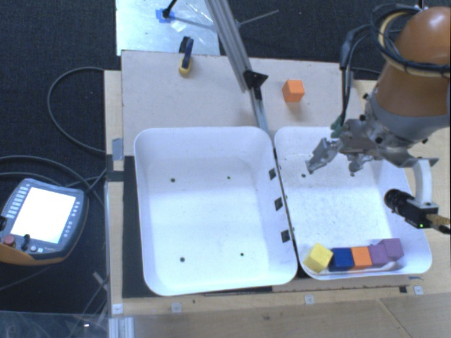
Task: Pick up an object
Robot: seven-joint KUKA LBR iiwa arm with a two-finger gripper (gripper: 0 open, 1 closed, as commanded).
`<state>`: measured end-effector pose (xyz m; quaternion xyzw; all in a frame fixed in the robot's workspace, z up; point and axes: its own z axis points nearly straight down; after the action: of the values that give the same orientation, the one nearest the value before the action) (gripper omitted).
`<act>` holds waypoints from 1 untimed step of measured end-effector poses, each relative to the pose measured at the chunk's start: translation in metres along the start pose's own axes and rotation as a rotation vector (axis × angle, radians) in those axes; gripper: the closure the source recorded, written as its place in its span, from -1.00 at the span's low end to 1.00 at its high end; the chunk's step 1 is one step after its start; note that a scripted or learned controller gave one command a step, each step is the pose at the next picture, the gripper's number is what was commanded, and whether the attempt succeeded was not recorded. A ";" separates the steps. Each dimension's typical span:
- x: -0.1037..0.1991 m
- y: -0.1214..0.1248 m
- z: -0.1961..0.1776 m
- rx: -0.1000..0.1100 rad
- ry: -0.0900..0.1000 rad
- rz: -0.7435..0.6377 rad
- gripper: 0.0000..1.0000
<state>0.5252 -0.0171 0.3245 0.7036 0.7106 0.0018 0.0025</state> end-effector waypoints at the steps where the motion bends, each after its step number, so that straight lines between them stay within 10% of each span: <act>1: -0.070 0.029 -0.090 -0.006 -0.004 0.013 -1.00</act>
<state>0.5538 -0.0868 0.4151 0.7083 0.7059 0.0029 0.0060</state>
